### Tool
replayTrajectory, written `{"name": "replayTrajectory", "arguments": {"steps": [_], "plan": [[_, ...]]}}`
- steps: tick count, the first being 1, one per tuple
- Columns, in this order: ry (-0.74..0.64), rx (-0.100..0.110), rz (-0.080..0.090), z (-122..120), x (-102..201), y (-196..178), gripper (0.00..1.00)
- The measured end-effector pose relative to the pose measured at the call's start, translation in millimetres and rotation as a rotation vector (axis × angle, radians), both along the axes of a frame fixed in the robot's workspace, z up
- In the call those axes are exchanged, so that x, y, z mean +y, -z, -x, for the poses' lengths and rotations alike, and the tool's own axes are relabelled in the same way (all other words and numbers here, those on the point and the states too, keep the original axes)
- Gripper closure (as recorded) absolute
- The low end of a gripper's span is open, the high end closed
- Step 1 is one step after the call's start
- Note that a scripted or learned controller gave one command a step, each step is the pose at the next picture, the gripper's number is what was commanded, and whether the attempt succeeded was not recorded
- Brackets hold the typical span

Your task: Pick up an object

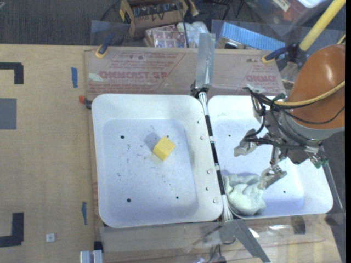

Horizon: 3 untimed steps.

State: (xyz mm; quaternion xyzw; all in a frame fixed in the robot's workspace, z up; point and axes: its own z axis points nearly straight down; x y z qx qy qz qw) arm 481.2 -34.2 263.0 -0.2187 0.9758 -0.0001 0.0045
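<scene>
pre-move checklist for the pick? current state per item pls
1. Target in view: ok. A yellow block lies in the left bin, and a pale crumpled object lies in the right bin at its near-left corner.
2. Gripper over a bin: ok, it hangs above the right bin.
3. Fingers spread: ok, nothing sits between them.
4. Alignment with the pale crumpled object: not ok, the gripper looks offset up and to the right of it.
5. Room beside the object: cannot tell, it sits tight against the bin's wall and the divider.
6. Height above the bin floor: cannot tell from this one slanted view.
</scene>
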Motion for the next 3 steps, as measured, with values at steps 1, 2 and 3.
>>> {"name": "replayTrajectory", "arguments": {"steps": [1, 2, 3], "plan": [[-0.289, 0.006, 0.001, -6, 82, 25, 0.00], [-0.500, 0.006, 0.002, -7, 32, 76, 0.00], [-0.982, 0.000, 0.005, -13, 55, -75, 0.00]]}}
